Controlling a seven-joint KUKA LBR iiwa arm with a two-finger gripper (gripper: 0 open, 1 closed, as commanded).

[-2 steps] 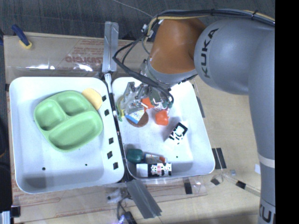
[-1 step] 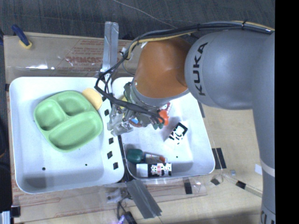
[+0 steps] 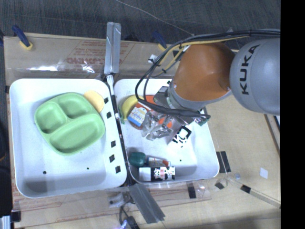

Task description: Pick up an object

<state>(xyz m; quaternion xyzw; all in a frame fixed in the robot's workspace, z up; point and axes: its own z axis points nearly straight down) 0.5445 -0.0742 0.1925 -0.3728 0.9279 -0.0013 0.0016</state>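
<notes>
My arm's orange band and grey wrist hang over the upper part of the right bin, and the gripper reaches down beneath them into a cluster of objects. In that cluster lie a yellow banana, a small orange and blue packet and a crumpled clear wrapper. A black and white card lies just right of them. Along the bin's front wall sit a dark green object and a small printed box. The wrist hides much of the gripper.
The left bin holds a green divided plate with a yellow piece at its upper right corner. A divider with black clips separates the bins. Black cables loop above the right bin.
</notes>
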